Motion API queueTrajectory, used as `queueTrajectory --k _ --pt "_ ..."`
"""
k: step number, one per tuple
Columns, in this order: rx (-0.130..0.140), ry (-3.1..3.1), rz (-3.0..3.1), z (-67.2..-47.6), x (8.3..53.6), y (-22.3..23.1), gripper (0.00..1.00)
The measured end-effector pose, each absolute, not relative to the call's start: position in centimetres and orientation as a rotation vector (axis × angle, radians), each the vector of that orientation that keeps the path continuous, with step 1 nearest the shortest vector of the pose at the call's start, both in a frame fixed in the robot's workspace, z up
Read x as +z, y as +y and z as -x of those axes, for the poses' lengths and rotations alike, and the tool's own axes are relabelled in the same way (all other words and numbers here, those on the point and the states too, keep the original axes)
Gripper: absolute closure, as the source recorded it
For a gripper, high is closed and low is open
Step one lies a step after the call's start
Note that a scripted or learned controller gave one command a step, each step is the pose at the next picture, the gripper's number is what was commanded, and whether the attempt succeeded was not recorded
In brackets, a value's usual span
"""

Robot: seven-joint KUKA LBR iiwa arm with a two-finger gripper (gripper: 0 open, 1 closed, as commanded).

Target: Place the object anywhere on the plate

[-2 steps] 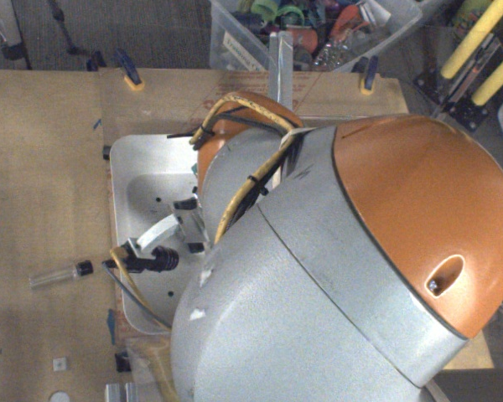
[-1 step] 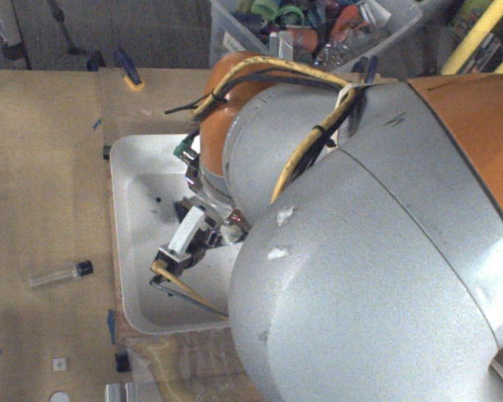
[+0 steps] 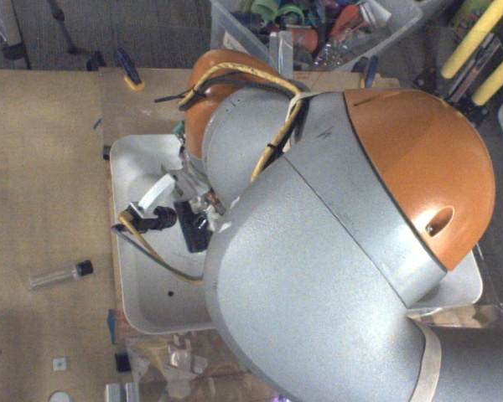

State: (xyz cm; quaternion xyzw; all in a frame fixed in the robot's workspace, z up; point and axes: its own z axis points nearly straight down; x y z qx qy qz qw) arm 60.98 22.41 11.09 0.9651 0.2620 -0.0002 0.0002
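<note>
While the arm (image 3: 344, 249) blocks most of the view, the gripper (image 3: 193, 224) hangs low over the left bin (image 3: 142, 300). Its state can't be told. Neither object nor plate is identifiable, so their bearing from the tool is unknown.

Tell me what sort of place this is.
Probably a robotics lab: a large grey and orange arm reaches over a white bin on a plywood bench, with a clear tub of colourful toys behind.
</note>
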Motion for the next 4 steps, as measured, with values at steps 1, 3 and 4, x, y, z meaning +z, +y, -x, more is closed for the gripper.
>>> queueTrajectory --k 1,3,4 --pt "-0.002 0.922 -3.003 -65.5 13.3 22.6 1.00" --pt "0.004 0.312 -3.126 -63.6 23.2 22.4 1.00" --pt "-0.008 0.426 -3.112 -52.2 9.8 22.5 1.00"
